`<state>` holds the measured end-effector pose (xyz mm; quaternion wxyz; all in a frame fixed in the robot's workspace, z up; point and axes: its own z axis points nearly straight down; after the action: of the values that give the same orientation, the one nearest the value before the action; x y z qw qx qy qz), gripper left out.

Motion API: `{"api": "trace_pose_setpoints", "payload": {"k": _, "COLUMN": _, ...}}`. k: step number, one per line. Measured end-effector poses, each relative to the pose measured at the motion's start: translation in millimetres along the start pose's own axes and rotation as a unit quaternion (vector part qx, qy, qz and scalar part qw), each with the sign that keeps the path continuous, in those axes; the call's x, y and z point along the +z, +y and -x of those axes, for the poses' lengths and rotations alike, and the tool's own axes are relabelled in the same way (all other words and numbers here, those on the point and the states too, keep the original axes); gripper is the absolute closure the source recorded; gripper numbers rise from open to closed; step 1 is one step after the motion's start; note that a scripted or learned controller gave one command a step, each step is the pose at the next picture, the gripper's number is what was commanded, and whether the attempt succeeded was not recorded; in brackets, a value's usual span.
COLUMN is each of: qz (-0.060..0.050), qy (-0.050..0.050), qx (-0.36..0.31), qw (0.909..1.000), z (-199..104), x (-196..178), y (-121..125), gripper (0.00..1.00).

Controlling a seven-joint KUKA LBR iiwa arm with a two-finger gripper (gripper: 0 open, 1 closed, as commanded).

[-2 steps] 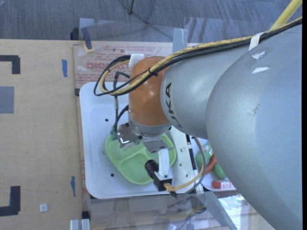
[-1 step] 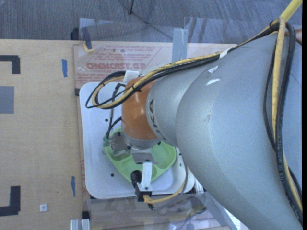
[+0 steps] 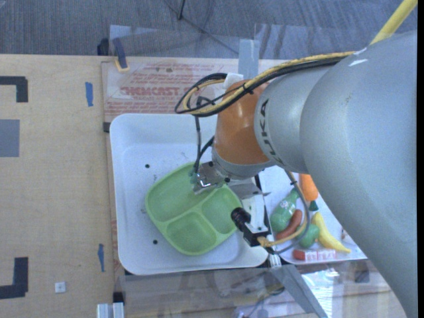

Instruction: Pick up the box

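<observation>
My gripper [image 3: 203, 179] hangs below the orange wrist band, low over the far rim of a green divided plate [image 3: 189, 211] in the left bin [image 3: 132, 177]. The wrist hides most of it, and nothing shows in its grasp. A small red and white box [image 3: 319, 255] lies at the near edge of the right bin, well to the right of the gripper and partly covered by the arm.
Beside the box in the right bin lie a yellow banana [image 3: 326, 234], a red sausage [image 3: 290, 224], a green vegetable [image 3: 285, 207] and an orange carrot [image 3: 307, 185]. The big grey arm covers much of that bin. A wooden benchtop [image 3: 53, 177] spreads to the left.
</observation>
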<state>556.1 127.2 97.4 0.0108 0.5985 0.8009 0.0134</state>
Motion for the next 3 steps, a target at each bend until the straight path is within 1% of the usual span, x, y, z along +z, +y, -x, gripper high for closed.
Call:
{"api": "trace_pose_setpoints", "payload": {"k": 1, "qz": -0.017, "qy": -0.001, "qx": 0.092, "qw": 0.9956, "z": 114, "x": -134, "y": -35, "gripper": 1.00}}
{"api": "trace_pose_setpoints", "payload": {"k": 2, "qz": -0.016, "qy": -0.001, "qx": 0.025, "qw": 0.9996, "z": 142, "x": -117, "y": -19, "gripper": 1.00}}
{"api": "trace_pose_setpoints", "payload": {"k": 3, "qz": -0.015, "qy": 0.001, "qx": -0.084, "qw": 0.9963, "z": 138, "x": -120, "y": -8, "gripper": 1.00}}
